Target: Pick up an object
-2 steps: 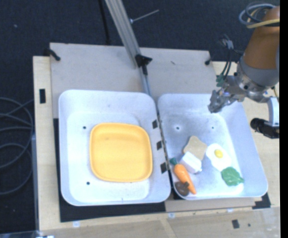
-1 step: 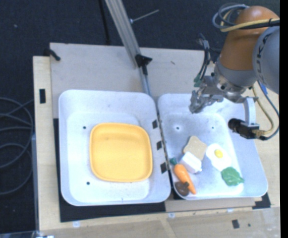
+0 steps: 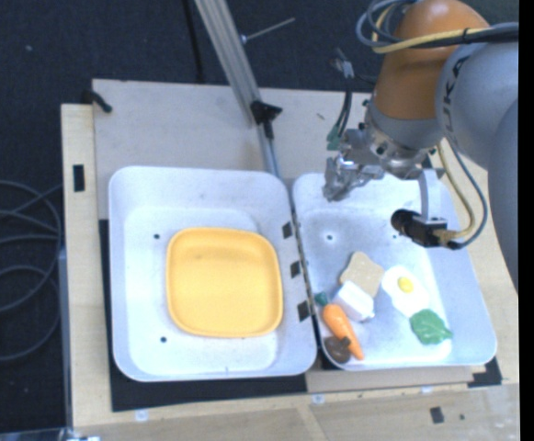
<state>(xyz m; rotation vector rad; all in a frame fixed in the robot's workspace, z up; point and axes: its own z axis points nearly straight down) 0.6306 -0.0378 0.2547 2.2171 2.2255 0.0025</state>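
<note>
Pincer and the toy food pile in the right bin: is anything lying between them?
Nothing visible. The pincer hangs over the far end of the right white bin; bare bin floor separates it from the tan bread slice, fried egg toy and orange carrot.

You had two white bins side by side on the bench. The left bin held a yellow square plate, lying flat near its middle. A slanted metal pole ran down to the bins' far edge. Loose black cables lay on the dark floor left of the bench.
</note>
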